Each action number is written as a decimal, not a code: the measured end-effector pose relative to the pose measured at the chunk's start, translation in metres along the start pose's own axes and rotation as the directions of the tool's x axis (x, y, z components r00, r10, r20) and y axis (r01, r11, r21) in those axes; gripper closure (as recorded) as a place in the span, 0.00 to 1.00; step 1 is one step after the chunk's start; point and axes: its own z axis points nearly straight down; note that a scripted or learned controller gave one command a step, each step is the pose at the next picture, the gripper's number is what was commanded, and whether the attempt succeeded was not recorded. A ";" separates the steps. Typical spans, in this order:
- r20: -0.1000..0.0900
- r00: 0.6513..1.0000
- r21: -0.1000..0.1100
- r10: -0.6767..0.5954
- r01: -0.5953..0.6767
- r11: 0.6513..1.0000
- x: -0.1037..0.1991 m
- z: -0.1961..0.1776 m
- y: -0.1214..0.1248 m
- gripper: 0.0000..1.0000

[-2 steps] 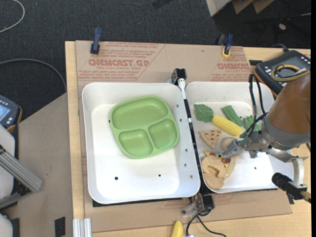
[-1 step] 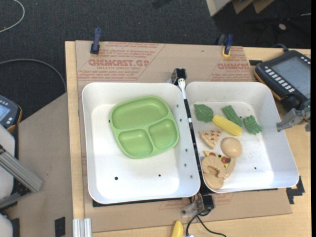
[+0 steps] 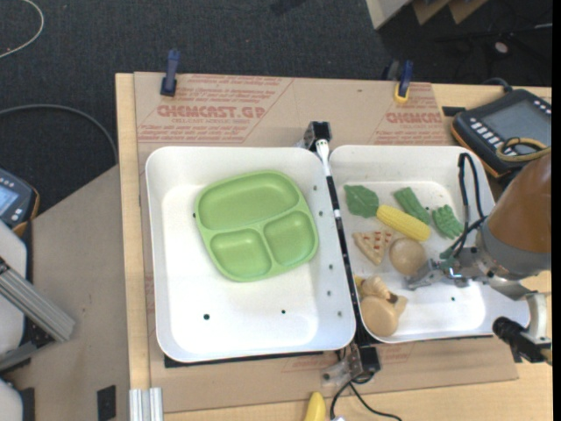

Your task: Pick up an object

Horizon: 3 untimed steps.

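The right bin (image 3: 443, 324) holds several toy foods. These include a yellow corn cob (image 3: 402, 223), a dark green leaf (image 3: 360, 200), a green pod (image 3: 408, 202), another green piece (image 3: 448, 222) and a pizza slice (image 3: 372, 245). There is also a round tan ball (image 3: 406, 255) and two tan lumps (image 3: 379, 310) near the front. My gripper (image 3: 427, 276) hangs low in this bin, just right of and below the tan ball and close to it. Nothing visibly sits in its grasp. The wrist and orange band cover the bin's right side.
A green divided plate (image 3: 254, 226) lies in the left bin (image 3: 159, 244). A black rod (image 3: 331, 209) runs along the divider between the bins. A pendant with a screen (image 3: 508, 128) rests at the bench's back right. Blue clamps (image 3: 169, 72) grip the far edge.
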 end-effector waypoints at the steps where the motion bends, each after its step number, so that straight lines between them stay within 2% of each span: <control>1: 0.003 1.000 -0.006 0.000 0.000 1.000 -0.001 -0.016 0.001 1.00; 2: 0.002 1.000 -0.006 -0.002 0.002 1.000 -0.049 -0.007 0.051 1.00; 3: 0.003 1.000 -0.008 -0.004 0.004 1.000 0.004 -0.009 0.122 1.00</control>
